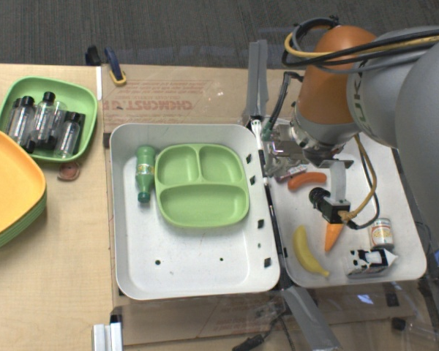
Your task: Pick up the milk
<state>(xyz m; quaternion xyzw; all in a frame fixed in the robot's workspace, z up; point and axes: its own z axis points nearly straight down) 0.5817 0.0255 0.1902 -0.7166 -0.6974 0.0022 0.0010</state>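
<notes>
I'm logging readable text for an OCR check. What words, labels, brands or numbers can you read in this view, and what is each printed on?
"CHEWCZAT"-like red print, upside down, on the cardboard sheet behind the left bin: too blurred to read for certain.
Label on the small jar in the right bin: too small to read.
Black-and-white milk carton: no legible text.
Green bottle: no readable label.

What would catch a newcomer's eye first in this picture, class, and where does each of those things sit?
The grey arm with its orange band reaches over the right bin, above a banana, a carrot and a black-and-white milk carton lying in the bin's near corner. In the left bin, a green divided plate lies beside a green bottle.
</notes>
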